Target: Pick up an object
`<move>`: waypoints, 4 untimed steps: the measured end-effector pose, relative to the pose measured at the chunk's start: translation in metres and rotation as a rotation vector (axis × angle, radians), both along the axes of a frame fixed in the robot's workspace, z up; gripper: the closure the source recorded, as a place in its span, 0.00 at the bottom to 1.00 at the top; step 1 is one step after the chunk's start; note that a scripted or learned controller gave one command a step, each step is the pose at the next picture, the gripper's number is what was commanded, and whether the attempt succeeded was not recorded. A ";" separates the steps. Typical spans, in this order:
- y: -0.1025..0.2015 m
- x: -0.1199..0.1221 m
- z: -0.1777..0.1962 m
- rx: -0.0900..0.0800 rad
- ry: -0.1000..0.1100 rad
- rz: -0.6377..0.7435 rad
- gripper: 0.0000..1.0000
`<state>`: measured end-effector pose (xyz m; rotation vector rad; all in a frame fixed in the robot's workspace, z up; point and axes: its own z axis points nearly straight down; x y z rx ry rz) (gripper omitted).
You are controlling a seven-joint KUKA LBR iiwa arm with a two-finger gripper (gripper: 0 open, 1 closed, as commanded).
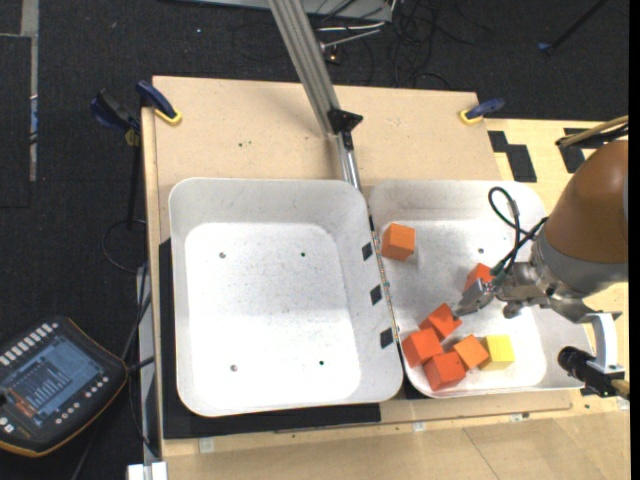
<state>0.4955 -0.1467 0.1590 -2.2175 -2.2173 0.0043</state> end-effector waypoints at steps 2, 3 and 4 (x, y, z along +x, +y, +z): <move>-0.005 0.009 -0.042 -0.004 -0.028 0.001 0.00; -0.006 0.011 -0.031 -0.007 -0.036 0.001 1.00; -0.009 0.004 0.018 -0.004 -0.011 0.002 1.00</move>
